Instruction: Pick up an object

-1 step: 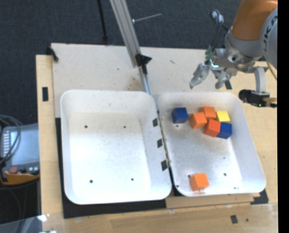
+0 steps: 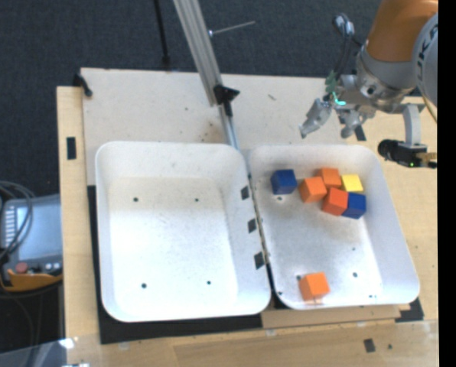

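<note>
White plastic forms both shallow bins on the counter (image 2: 71,228). The left bin (image 2: 113,159) and the right bin (image 2: 400,251) sit side by side, touching along their inner walls.

Contents of the right bin:
- A lone blue cube (image 2: 284,180) lies toward 10 o'clock of the bin floor, apart from the others.
- A cluster lies toward 1 o'clock. It comprises an orange cube (image 2: 313,189) at the cluster's 9 o'clock side, a second orange cube (image 2: 330,177) at 12 o'clock, a yellow cube (image 2: 352,183) at 2 o'clock, a red-orange cube (image 2: 335,201) at 6 o'clock, and a second blue cube (image 2: 356,206) at 4 o'clock. These five touch or sit just beside one another.
- A separate orange cube (image 2: 314,285) rests near the front wall at 6 o'clock, well apart from the cluster.

The arm (image 2: 400,29) enters from 2 o'clock of the view. Its tool (image 2: 335,121) hangs above the counter just beyond the far rim of the right bin, at 12 o'clock from the cluster. The tool's fingers are spread wide, with nothing between them.

A slanted aluminium rail (image 2: 199,44) stands at 12 o'clock of the seam between the bins. A grey handheld control unit (image 2: 29,239) lies off the counter at 9 o'clock.
</note>
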You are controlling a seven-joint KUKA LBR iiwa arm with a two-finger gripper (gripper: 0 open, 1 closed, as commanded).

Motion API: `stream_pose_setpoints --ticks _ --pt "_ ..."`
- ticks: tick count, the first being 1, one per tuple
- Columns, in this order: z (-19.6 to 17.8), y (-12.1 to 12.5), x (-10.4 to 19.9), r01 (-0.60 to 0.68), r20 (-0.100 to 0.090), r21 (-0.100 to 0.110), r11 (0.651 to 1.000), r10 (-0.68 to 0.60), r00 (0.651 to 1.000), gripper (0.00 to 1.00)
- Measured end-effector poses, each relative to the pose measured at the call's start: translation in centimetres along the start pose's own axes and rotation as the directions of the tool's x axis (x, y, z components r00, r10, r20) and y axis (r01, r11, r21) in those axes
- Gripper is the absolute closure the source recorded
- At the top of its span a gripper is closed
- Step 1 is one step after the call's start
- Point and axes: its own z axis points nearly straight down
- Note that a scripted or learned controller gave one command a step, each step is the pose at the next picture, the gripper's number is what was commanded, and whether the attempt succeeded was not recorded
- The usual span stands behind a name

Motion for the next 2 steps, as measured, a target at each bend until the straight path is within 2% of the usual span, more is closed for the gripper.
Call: stream_pose_setpoints --ticks 1,2 --pt "4.2 0.0 0.2 0.0 -0.001 0.004 1.0 0.0 1.0 0.0" --pt "10.1 -0.8 0.4 -0.003 -0.001 0.005 1.0 0.003 1.0 0.0"
